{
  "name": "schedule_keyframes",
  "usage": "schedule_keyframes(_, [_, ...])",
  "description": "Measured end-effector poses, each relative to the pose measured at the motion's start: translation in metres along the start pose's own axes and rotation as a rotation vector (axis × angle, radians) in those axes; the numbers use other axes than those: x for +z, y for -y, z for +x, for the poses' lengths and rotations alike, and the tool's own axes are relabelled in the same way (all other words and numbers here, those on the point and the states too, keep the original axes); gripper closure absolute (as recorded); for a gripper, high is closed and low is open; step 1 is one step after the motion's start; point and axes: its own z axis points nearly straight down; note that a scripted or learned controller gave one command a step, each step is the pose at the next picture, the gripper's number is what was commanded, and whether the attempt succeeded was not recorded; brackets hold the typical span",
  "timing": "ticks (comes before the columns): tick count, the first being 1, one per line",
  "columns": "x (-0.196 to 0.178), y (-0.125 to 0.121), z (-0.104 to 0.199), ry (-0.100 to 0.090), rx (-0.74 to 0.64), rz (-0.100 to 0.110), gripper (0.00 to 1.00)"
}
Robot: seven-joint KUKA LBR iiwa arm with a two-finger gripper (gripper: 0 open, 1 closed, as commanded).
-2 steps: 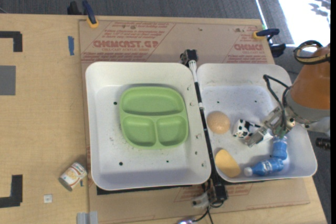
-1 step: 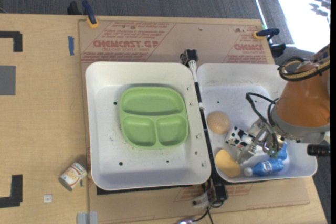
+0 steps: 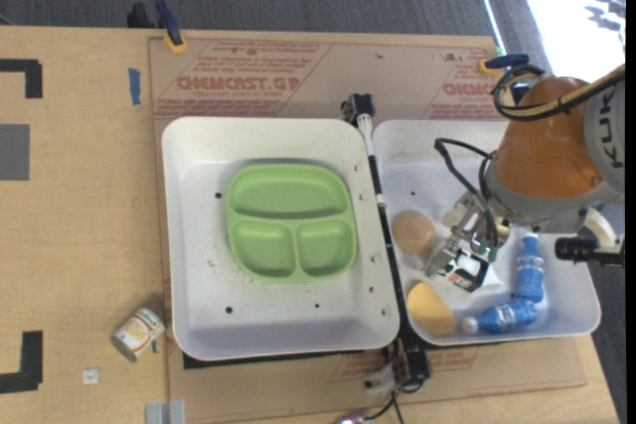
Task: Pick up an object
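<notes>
In the right bin [image 3: 417,146] my gripper [image 3: 455,258] hangs low, beside a tan rounded object [image 3: 413,232] on its left. A yellow-orange rounded object [image 3: 430,309] lies near the bin's front wall, below the gripper. Two small blue-capped bottles lie at the front right: one upright-lying [image 3: 530,271] and one along the front wall [image 3: 503,317]. The arm's orange band [image 3: 545,146] covers the bin's back right part. Nothing is visibly held between the fingers.
The left bin [image 3: 189,213] holds a green three-compartment plate [image 3: 292,219]. A small carton [image 3: 137,332] lies on the bench outside the left bin's front left corner. A black clamp [image 3: 357,106] sits where the bins meet at the back.
</notes>
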Motion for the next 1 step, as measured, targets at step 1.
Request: schedule_keyframes(1, [0.0198, 0.0317, 0.0195, 0.002, 0.009, 0.0, 0.0])
